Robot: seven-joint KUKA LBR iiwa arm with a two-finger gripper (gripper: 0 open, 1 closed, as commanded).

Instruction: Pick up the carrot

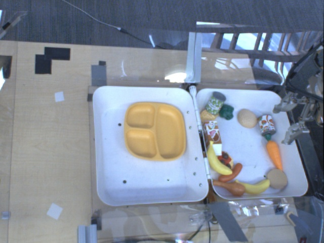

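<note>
From my remote station, I see the carrot (274, 155) lying in the right bin (253, 97), close to that bin's right wall, its thick end toward the far side and its tip pointing near. Just beyond its thick end stands a small printed can (267, 126); just past its tip rests a round brown potato-like piece (277, 178). The end effector (293, 119) hangs at the right edge of the bin, to the right of the can and carrot, its two pale fingers (286, 105) spread apart with nothing between them; it is not touching the carrot.

A tan round piece (247, 118) lies left of the can. Along the bin's left wall I see a green-labelled can (215, 105), a dark green vegetable (226, 112), a red-and-white packet (213, 131) and a banana (216, 161). Two reddish sausage shapes (231, 172) and a second banana (256, 187) sit along the near wall, the banana touching the potato-like piece.

The left bin (111, 186) holds a yellow divided plate (154, 130), set toward its far half. Both bins rest on the pale wooden worktop (45, 151), where black marks (51, 58) show at far left.
</note>
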